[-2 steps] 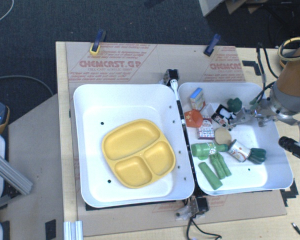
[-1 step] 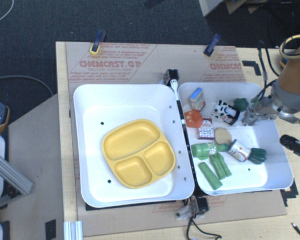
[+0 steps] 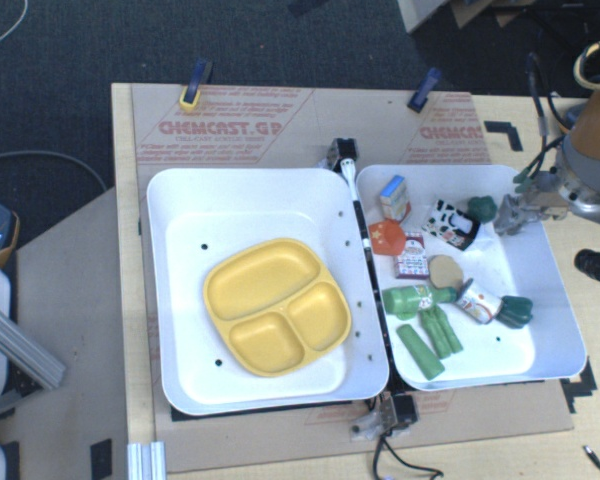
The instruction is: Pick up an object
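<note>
- Bench covered w/ brown cardboard sheet (image 3: 280,118), dark carpet beyond; two shallow white plastic bins side by side.
- Grey metal pincer (image 3: 510,215) sits at upper right of right-hand bin (image 3: 555,298), near its far-right wall; how wide it stands: cannot tell.
- Just left of pincer: dark green rounded toy (image 3: 481,208), then black-and-white cow-patterned toy (image 3: 450,224).
- Below-left of pincer: green plastic sticks (image 3: 428,336), small cartons, clustered & touching.
- Far left of pincer: yellow three-compartment plastic tray (image 3: 276,306) in left-hand bin (image 3: 175,218).
- Advice: go for the dark green toy, nearest & w/ some room around it; come straight down, centre over it, avoid wall.
</note>
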### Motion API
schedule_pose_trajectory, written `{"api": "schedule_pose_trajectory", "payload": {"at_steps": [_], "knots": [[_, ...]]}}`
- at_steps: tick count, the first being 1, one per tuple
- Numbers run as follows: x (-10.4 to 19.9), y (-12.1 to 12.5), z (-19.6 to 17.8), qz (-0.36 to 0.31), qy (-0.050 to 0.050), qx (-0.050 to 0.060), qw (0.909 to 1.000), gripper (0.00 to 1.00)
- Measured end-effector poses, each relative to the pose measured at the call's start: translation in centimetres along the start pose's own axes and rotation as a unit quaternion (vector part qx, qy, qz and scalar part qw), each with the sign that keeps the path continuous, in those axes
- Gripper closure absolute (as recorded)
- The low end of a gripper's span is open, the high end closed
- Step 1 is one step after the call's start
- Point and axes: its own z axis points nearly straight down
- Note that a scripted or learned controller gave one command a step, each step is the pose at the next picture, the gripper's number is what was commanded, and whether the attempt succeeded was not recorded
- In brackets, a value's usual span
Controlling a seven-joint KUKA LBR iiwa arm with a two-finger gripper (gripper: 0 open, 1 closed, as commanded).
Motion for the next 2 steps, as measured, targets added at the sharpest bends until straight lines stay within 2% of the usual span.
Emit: {"api": "schedule_pose_trajectory", "payload": {"at_steps": [1, 2], "knots": [[0.28, 0.00, -6.44, 0.000, 0.000, -0.001, 1.0000, 1.00], [0.29, 0.07, -6.18, 0.000, 0.000, 0.002, 1.0000, 1.00]]}}
